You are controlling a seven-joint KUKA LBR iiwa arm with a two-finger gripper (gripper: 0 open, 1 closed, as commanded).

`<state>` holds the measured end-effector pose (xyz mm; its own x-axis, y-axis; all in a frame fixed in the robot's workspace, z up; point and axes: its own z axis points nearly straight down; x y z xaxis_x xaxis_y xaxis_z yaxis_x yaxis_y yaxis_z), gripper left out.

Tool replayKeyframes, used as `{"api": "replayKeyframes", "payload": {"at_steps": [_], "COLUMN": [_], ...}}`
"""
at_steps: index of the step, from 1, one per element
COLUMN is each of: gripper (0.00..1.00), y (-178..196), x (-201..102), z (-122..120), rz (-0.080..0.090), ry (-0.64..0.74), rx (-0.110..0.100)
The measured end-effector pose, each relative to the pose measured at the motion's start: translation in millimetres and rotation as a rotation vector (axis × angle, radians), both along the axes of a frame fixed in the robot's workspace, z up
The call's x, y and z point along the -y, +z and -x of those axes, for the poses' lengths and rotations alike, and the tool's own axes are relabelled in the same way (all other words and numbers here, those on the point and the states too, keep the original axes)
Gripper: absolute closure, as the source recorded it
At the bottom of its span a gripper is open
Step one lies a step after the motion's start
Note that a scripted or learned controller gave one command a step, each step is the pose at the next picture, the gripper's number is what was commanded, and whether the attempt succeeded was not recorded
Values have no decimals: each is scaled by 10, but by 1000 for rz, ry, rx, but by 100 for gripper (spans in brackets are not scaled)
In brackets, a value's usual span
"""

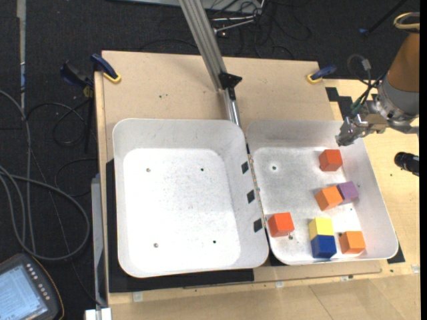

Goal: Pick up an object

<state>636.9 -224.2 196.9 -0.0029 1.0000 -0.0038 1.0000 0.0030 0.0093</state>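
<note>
The right bin holds several small blocks. A red-orange block lies near its far right side. An orange block touches a purple block in the middle right. Another orange block sits near the bin's left front. A yellow block adjoins a blue block, with an orange block to their right. My gripper hangs over the bin's far right edge, just above and right of the red-orange block, with nothing visibly held.
The left bin lies beside the right one on a wooden bench. A slanted metal pole ends near the bins' shared far edge. Clamps sit at the bench's far corners.
</note>
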Motion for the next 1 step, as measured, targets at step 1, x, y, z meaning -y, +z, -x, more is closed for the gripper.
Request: {"api": "replayKeyframes", "payload": {"at_steps": [1], "gripper": [100], "y": [252], "x": [1], "z": [-13], "rz": [-1], "ry": [0], "rx": [-4]}}
